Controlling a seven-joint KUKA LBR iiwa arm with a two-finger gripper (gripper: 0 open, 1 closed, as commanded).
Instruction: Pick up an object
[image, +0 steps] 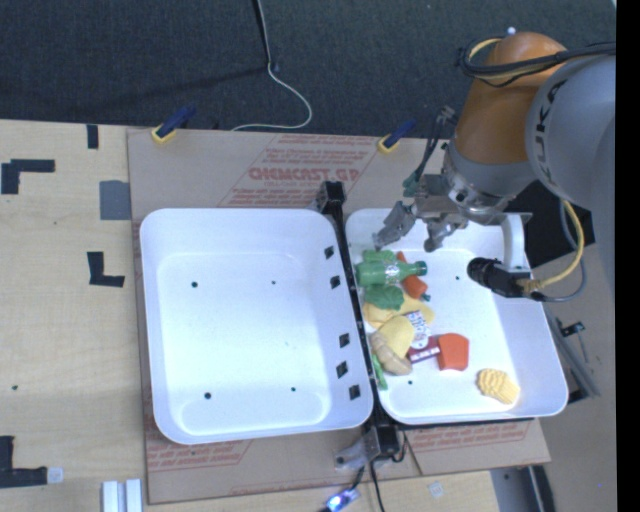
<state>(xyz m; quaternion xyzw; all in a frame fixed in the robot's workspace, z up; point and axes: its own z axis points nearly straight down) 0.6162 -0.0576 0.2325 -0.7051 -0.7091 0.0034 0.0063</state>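
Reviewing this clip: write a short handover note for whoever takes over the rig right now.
Gripper: open, holding nothing, above the far end of the right bin.
Things: green toy, yellow pieces and red block clustered along that bin's left side; a yellow toy apart, near its front right corner. Left bin sits alongside.
Done: nothing picked yet.
Left: lower onto one thing, probably the green toy nearest the fingers, grasp, lift.

Toy pile (mixed colours) in right bin
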